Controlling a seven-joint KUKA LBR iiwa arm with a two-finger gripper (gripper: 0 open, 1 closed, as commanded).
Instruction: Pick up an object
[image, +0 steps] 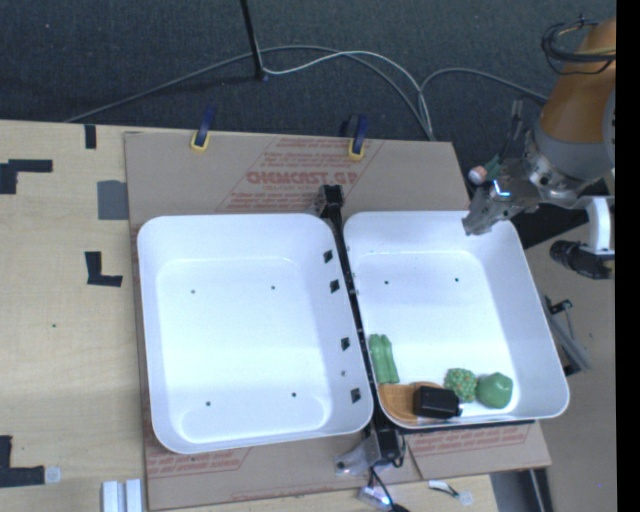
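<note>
Gripper (484, 214) above far right corner of right bin (520, 270), at its rim; fingers too small and blurred to tell open or shut, nothing seen between them. Grey arm (575, 110) with orange band entering from table's right edge.

Objects clustered along near edge of right bin: green elongated piece (382, 357), ridged, lying near the divider between the bins; tan wooden-looking flat piece (398, 400) at near left corner; black blocky item (436, 402) resting on the tan piece; light green bumpy ball-like item (460, 382) just beside the black item; smooth darker green rounded item (495, 390) touching the bumpy one, nearest the bin's near right corner.

Left bin (240, 330) white, shallow, smooth plastic, rounded corners, small dark dots on floor. Both bins on brown cardboard sheet (290, 175) with red printed writing, partly legible, looks like "CHEMCAST GP". Two clamps (203, 132) at cardboard's far edge. Black tape marks (98, 270) on table's left side.
</note>
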